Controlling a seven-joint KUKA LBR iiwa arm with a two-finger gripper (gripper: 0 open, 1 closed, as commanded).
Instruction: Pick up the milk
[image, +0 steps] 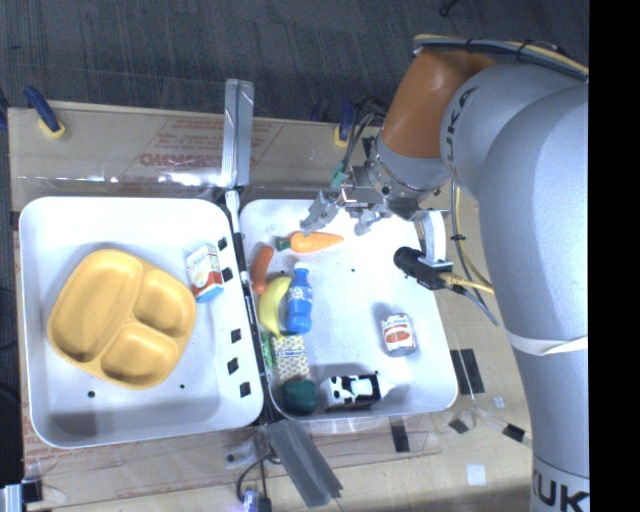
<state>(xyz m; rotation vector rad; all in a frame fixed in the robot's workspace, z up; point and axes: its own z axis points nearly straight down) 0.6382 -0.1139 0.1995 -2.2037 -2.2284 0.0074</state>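
Note:
The milk (352, 390) is a small carton with black and white cow patches. It lies on its side at the front edge of the right bin (430, 345). My gripper (343, 217) hangs over the back of that bin, far from the milk, with its fingers (319, 212) spread open. Nothing is between them. An orange carrot (315, 241) lies just below the fingertips.
The right bin also holds a red sausage (261, 266), a banana (272, 304), a blue bottle (299, 300), a checkered box (291, 354), a green item (297, 395) and a can (398, 333). The left bin (60, 215) holds a yellow divided tray (120, 315) and a small white and orange carton (205, 270).

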